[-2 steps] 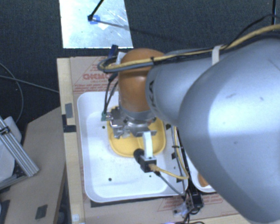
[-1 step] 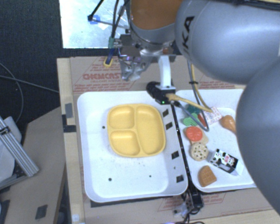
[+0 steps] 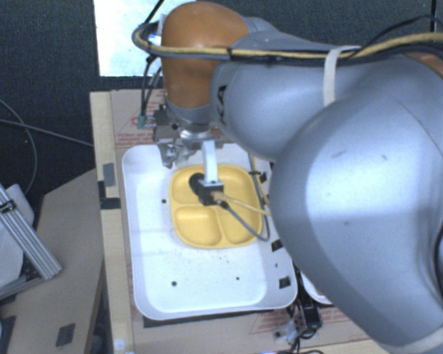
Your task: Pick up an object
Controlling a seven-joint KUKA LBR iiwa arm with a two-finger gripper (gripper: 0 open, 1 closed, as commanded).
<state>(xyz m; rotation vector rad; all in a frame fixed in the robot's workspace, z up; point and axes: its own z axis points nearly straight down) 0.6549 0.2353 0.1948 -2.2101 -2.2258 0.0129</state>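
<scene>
A yellow plate [image 3: 193, 221] with divided compartments lies in the far half of the left white bin [image 3: 144, 237]. My gripper [image 3: 177, 153] hangs over the bin's far edge, just above the plate's back-left corner. The wrist and the big grey arm cover the plate's right rim, and nothing shows between the fingers.
The arm's bulk hides most of the right bin [image 3: 312, 288]. Small dark specks dot the left bin's floor [image 3: 205, 278]. An aluminium frame [image 3: 19, 230] and loose cables [image 3: 24, 132] stand off the bench to the left. A white sheet [image 3: 123, 36] lies beyond the bench.
</scene>
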